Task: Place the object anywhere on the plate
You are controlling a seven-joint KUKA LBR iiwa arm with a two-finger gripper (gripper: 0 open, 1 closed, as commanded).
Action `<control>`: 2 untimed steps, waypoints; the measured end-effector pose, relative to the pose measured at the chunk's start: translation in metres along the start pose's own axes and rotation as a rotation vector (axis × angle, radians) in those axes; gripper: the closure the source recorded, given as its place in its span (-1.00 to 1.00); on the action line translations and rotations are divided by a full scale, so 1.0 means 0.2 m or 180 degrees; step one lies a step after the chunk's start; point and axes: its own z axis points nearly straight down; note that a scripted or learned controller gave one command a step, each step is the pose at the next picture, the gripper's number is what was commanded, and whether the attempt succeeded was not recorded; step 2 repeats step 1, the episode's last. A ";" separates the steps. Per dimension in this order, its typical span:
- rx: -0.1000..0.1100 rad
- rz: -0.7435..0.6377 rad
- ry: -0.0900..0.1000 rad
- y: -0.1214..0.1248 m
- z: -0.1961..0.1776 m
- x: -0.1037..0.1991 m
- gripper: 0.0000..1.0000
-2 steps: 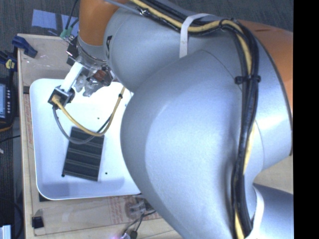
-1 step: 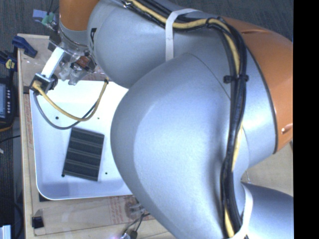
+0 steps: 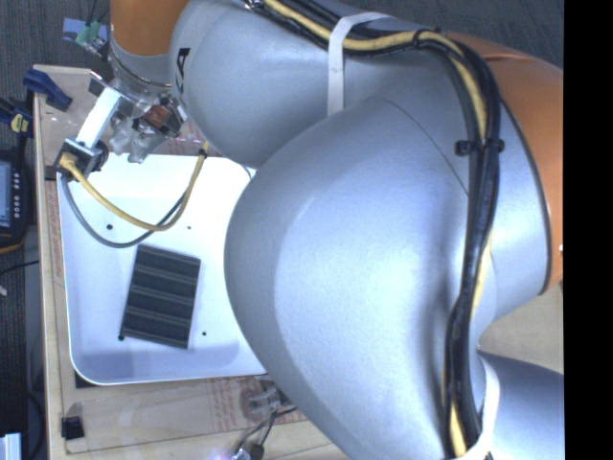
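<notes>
Arm: grey KUKA casing (image 3: 383, 257) fills the middle and right of the camera view, with an orange band (image 3: 144, 8) at the top left.
Hand: hand (image 3: 134, 134) at the upper left, over the far edge of the white bin (image 3: 105, 353).
Hand state: cannot tell how far open it is, or whether it has hold of anything.
Task's thing: 1 dark ribbed panel (image 3: 161, 297) lies flat on the bin floor, slightly tilted, near the front wall and well apart from the hand; whether it is the plate or the object cannot be told.
Writing on arm: black lettering (image 3: 182, 62) just below the orange band, cut off, not readable.
Writing on worktop: faint reddish print on the pale worktop (image 3: 144, 412) in front of the bin, too small to read.
</notes>
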 end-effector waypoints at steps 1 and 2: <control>-0.0031 -0.0603 0.0019 0.00 -0.52 -0.02 1.00; -0.0031 -0.0603 0.0019 0.00 -0.52 -0.02 1.00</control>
